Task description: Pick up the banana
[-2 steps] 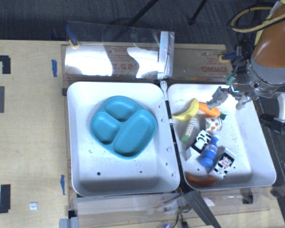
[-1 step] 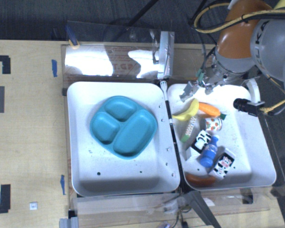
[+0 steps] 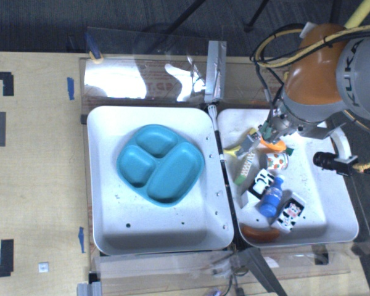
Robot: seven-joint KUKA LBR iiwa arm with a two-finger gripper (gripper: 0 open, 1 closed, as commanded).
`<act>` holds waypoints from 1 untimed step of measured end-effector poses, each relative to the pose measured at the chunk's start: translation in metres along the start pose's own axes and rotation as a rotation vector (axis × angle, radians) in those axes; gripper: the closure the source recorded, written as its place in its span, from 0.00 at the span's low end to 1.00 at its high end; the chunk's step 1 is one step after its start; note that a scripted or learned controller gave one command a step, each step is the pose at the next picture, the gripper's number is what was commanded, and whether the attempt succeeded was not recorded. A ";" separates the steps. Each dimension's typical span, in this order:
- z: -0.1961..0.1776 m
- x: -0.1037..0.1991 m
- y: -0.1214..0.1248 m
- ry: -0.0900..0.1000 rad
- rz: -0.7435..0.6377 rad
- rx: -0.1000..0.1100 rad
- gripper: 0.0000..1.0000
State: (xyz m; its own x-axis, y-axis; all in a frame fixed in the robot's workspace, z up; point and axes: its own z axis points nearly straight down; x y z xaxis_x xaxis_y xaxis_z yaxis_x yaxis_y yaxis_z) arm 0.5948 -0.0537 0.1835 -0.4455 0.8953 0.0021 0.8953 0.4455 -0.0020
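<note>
Right bin [image 3: 339,221]: brown item at near edge, black-and-white toy [image 3: 291,211], blue bottle [image 3: 271,201], then banana [image 3: 234,148] against the left wall, gripper [image 3: 268,130] just beside it, jaw state indiscernible; left bin [image 3: 105,165] holds blue divided plate [image 3: 160,164].

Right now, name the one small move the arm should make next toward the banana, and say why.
Probably a short shift toward the bins' divider, then down. The gripper hovers at the far side of the right bin, above the orange toy, while the yellow piece that looks like the banana lies just beyond it by the divider, among crowded toys. Nothing shows between its fingers.
</note>
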 end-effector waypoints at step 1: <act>-0.096 -0.049 0.024 -0.006 -0.382 -0.006 0.00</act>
State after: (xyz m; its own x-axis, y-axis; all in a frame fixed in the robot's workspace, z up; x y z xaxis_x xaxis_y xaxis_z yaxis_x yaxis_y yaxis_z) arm 0.6389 -0.0871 0.2796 -0.7471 0.6647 -0.0047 0.6647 0.7471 0.0035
